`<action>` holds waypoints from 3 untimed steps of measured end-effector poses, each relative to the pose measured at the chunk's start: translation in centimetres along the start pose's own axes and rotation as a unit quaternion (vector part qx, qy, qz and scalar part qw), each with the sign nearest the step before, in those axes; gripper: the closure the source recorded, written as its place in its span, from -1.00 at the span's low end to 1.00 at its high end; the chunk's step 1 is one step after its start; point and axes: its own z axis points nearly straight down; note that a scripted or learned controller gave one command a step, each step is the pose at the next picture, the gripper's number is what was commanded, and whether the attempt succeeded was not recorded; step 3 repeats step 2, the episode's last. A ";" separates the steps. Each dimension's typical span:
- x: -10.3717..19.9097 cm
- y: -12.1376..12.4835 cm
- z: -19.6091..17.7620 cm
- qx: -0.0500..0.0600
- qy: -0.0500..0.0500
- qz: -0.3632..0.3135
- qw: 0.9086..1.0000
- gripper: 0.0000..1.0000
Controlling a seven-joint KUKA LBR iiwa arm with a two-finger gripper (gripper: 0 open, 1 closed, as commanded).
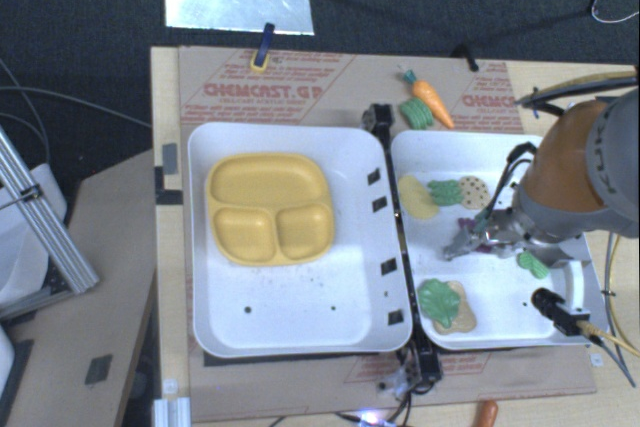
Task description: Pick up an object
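My pincer [468,240] sits low in the right bin [500,147] — can't tell its opening. Candidate objects ring it: yellow piece [418,198] and green-and-tan toy [456,190] just above, green leafy toy [443,303] below — loose, graspable. Nothing visibly held.

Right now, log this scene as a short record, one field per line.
left bin: holds a yellow divided tray
right bin: small toy food pieces, including a green piece on tan near the front and a yellow piece
arm: reaches over the right bin
claw: low in the right bin, among the pieces
outside the bins: toy carrot on the board behind the right bin
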 end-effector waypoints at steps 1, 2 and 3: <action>-7.5 5.5 -0.8 -0.008 -0.004 0.000 1.000 -1.00; -6.8 2.2 -0.6 -0.003 -0.001 -0.001 1.000 -1.00; -6.8 2.2 -0.6 -0.003 -0.001 -0.001 1.000 -1.00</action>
